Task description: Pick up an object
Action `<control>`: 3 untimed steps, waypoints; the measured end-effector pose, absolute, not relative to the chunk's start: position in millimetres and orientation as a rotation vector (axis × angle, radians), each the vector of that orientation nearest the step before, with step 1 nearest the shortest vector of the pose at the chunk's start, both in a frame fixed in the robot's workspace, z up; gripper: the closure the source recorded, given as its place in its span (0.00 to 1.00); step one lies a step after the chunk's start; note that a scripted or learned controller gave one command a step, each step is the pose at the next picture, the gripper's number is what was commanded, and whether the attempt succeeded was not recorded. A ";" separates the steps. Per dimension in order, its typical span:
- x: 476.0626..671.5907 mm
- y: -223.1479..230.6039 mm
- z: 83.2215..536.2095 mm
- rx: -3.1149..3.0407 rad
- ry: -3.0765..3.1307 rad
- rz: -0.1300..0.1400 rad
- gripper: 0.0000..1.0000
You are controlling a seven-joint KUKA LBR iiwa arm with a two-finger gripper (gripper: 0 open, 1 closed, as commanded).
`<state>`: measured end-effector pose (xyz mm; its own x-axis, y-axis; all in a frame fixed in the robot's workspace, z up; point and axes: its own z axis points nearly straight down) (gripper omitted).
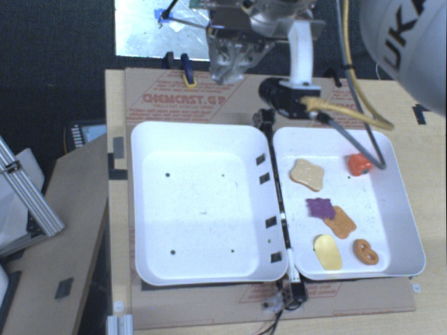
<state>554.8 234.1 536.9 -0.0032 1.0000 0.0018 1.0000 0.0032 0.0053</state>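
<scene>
My claw (pixel 227 65) hangs above the bench behind the left bin (pixel 150 208), well apart from the right bin (pixel 401 208). Blur hides its tips; I cannot tell how it stands. In the right bin lie a tan slice (pixel 307 174), a red piece (pixel 359 164), a purple piece (pixel 320 207) touching an orange one (pixel 341 222), a yellow piece (pixel 327 251) and a pretzel (pixel 365 252).

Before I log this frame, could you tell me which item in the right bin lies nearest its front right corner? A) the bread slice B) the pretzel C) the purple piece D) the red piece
B: the pretzel sits closest to the front right corner of the right bin.
</scene>
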 end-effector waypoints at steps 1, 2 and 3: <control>495.0 186.6 534.9 2.223 2.220 0.003 1.00; 542.3 225.8 534.2 2.214 2.227 0.004 1.00; 484.0 165.9 535.5 2.224 2.220 0.001 1.00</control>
